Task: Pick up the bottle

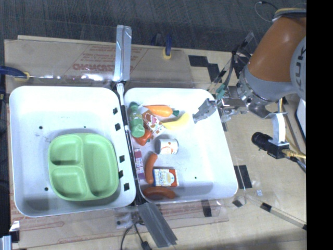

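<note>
Faint red printing is showing on the brown cardboard sheet (99,59) behind the bins, too blurred for reading any words

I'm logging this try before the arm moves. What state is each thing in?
Bottle: lying in the right bin, against its left wall, not gripped.
Gripper: above the right bin's upper right, holding nothing.
Carrot: lying beside the bottle.
Green tray: flat in the left bin.

Dark carpeted floor (78,9), cardboard-topped bench (151,56), two white bins (31,103) side by side
</note>
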{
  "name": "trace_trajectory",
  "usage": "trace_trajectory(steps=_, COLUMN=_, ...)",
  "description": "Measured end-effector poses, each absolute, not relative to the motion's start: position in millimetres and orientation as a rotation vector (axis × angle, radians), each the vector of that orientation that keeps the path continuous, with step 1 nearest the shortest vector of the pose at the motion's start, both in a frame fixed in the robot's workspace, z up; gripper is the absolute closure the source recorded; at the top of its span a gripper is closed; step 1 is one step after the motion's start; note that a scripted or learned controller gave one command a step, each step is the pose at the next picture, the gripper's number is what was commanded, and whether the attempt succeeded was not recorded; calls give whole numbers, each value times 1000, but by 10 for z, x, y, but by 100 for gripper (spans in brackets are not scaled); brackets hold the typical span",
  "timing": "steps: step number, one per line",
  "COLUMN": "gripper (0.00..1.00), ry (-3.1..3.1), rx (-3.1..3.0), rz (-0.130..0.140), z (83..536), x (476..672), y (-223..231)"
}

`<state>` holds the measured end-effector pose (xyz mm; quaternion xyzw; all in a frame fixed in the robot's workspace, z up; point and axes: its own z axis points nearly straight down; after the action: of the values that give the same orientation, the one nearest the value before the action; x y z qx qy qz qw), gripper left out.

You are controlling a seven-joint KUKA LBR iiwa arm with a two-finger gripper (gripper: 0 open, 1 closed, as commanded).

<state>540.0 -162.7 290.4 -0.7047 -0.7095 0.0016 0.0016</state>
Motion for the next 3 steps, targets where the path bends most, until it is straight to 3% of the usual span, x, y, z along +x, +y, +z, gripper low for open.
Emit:
trace_trajectory(steps=1, gripper=0, ry=-1981, rx=-2440, rz=0, z=3838, x=5028, y=-1805)
trace_trajectory(steps=2, gripper=0, ry=-1726, rx=-2619, rz=7, z=2577, x=5354, y=-1589)
trace_trajectory(steps=3, gripper=0, ry=-1126, rx=-2931, rz=2, z=3802, x=5487, y=-1722)
